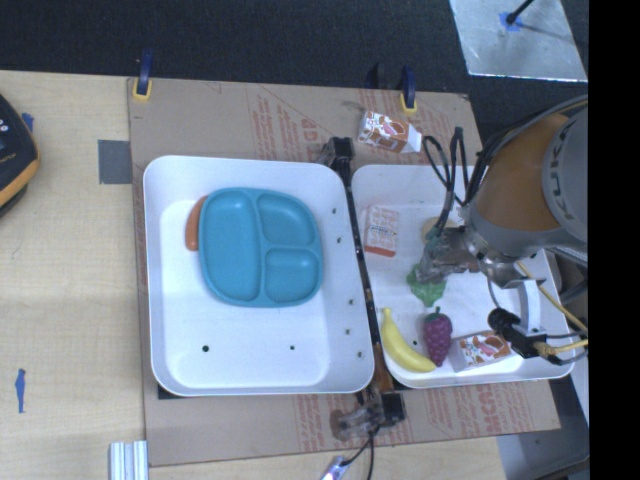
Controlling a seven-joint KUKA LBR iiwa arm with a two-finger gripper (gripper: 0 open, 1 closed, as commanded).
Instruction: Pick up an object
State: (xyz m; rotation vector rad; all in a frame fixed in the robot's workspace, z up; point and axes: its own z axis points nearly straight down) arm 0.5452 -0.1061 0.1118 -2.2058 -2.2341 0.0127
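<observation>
My gripper (432, 268) reaches down into the right bin (400, 183), right over a green leafy toy (426, 289); the wrist hides its tips. Close by in that bin lie a yellow banana (402, 344), a purple grape bunch (437, 335), a small red-and-white packet (381, 230) and another packet (483, 349) near the front edge. The left bin (170, 348) holds a blue divided plate (261, 246) with an orange item (191, 226) poking out from under its left side.
A small snack packet (388, 133) lies on the cardboard behind the right bin. The grey and orange arm (525, 193) covers the right bin's right half, with cables trailing off it. A dark device (15, 148) sits at the bench's far left.
</observation>
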